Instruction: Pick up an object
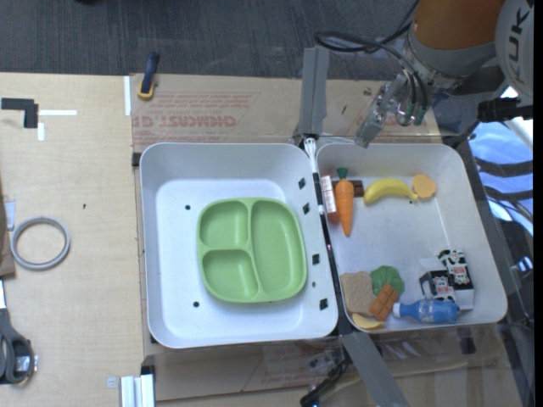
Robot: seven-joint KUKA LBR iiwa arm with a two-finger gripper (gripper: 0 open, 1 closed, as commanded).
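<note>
Arm (475, 11) cut off by top and right frame edges. Scissors (13, 356) at lower left clipped by left edge. Bread slice (356, 290) partly hidden under orange piece (384, 300). Milk carton (448, 275) print too small to read.

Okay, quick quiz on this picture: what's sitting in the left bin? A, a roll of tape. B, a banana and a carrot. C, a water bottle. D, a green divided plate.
D: the green divided plate lies in the left bin, while the banana, carrot and water bottle lie in the right bin, and the tape roll is out on the bench.
</note>
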